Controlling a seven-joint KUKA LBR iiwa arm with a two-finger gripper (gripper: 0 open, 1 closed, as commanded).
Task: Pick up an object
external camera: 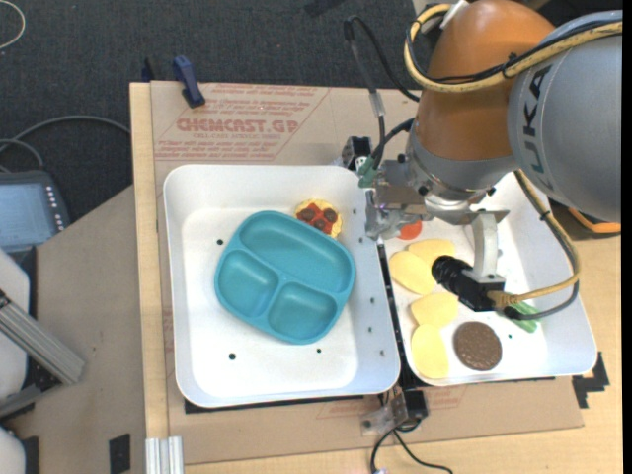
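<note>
1. Status: the pick is not done. Nothing is visibly held by the gripper (379, 215). It sits low over the divider where the left white bin (178, 265) meets the right white bin (571, 299), toward their far edge.
2. Gripper state: cannot tell whether it is released or clenched, because the wrist body hides it from this angle.
3. Nearest candidates:
   - small red-orange piece (409, 230), just beside the gripper in the right bin's far-left corner
   - yellow toy pizza slice with red toppings (319, 216), by the left bin's far edge, toward its right side
   - Judgement: one of these is the target (can't say which).
4. Other objects, all lying flat:
   - teal three-compartment plastic plate (281, 276), mid left bin
   - pale yellow flat rounded pieces (418, 268), strung along the right bin's left edge
   - brown round disc (477, 345), by the near edge, just beside the nearest yellow piece
   - small green piece (523, 316), toward the right edge, partly hidden
5. Left to do: secure an object and lift it clear of its bin. The whole grasp-and-lift is outstanding, as far as visible.
6. Risk: the gripper is right at the shared bin walls and could catch a rim instead of an object.
</note>
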